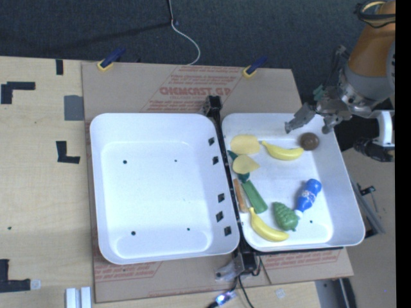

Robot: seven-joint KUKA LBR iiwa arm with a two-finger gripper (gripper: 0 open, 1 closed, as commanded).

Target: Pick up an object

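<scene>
Hanging over the far right corner of the right bin [343, 172], the gripper [313, 122] spreads its two grey fingers [297, 123] wide apart, one slanting down toward the left and the other shorter one at the right. Nothing sits between them. A small brown round object [309, 141] lies just below the gap, on the bin floor, apart from both fingertips. The wrist mechanism is dark and blurred, so its parts are hard to tell apart. Above it the arm [372, 50], with its orange band, rises toward the upper right and is cut off by the frame's top corner.

Just left of the brown object a yellow banana [282, 151] lies with its long axis roughly left to right, curving gently. Two pale yellow pieces [244, 145] sit near the bin's left wall, one above the other. Below them a green stick-like item [254, 197] runs diagonally, partly overlapping a thin orange-brown piece whose shape is unclear. A second banana [266, 230] curves along the near edge, beside a knobbly green toy [286, 215]. A blue and white bottle-like object [307, 195] points up and to the right.

The left bin [103, 172] adjoins the right one.
</scene>
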